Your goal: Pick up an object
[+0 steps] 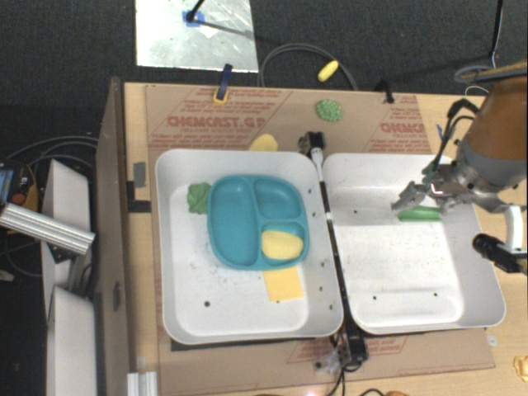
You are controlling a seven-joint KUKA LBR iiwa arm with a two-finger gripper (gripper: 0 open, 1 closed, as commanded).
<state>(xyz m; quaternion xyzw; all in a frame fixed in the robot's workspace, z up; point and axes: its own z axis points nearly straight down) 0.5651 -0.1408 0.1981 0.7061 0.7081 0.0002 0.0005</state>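
Plainly, "CHEMCAST" is printed on the board [216, 122] (twice), while the spread claw [422, 196] hovers over a green stick [419, 214].

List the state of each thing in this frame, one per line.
Blue tray: flat in the left bin.
Yellow lump: in the tray's compartment.
Yellow square: flat, against the tray.
Green piece: beside the tray.
Green stick: lying in the right bin, below the hand.

Blue tray [239, 221] in white bin [177, 246]; green stick [419, 214], yellow square [285, 285].
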